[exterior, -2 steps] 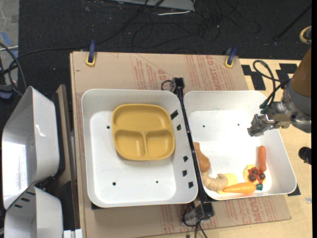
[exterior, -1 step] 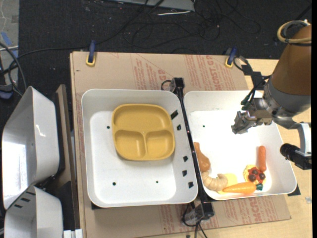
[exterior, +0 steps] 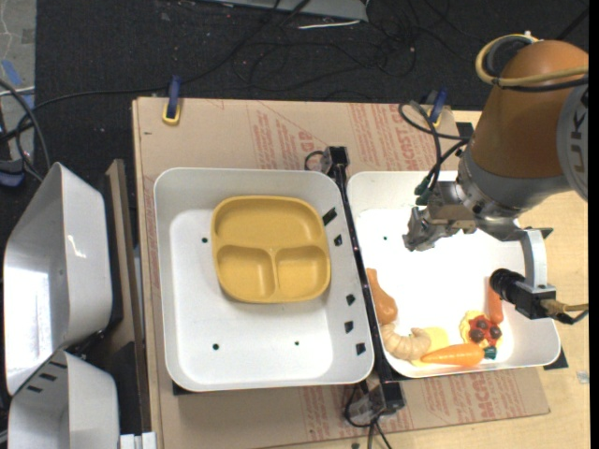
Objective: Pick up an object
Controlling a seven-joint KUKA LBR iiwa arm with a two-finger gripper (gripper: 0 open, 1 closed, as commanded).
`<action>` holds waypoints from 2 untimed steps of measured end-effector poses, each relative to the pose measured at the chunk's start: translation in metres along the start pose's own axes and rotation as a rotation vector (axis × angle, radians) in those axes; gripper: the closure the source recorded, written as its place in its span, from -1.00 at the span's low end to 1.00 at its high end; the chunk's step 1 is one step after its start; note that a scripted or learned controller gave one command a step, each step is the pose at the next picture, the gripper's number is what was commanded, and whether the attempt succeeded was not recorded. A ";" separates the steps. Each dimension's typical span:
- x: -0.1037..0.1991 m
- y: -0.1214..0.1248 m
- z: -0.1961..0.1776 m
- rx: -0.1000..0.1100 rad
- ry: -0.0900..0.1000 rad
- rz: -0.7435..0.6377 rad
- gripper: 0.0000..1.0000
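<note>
Smooth orange carrot | glossy yellow sectioned plate | claw possibly empty

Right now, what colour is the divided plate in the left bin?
Yellow divided plate, seen in the camera view.

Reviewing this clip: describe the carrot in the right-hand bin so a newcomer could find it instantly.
Start at the right bin, the one under the gripper. Along its near edge lies a cluster of small items. The carrot is the long, tapered orange piece lying flat beside the pale curled piece.
</note>
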State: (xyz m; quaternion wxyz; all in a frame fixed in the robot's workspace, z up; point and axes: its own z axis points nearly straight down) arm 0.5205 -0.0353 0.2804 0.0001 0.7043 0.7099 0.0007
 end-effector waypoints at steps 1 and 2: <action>0.053 0.019 0.010 0.000 -0.001 0.000 1.00; 0.097 0.029 0.013 0.000 -0.001 0.002 1.00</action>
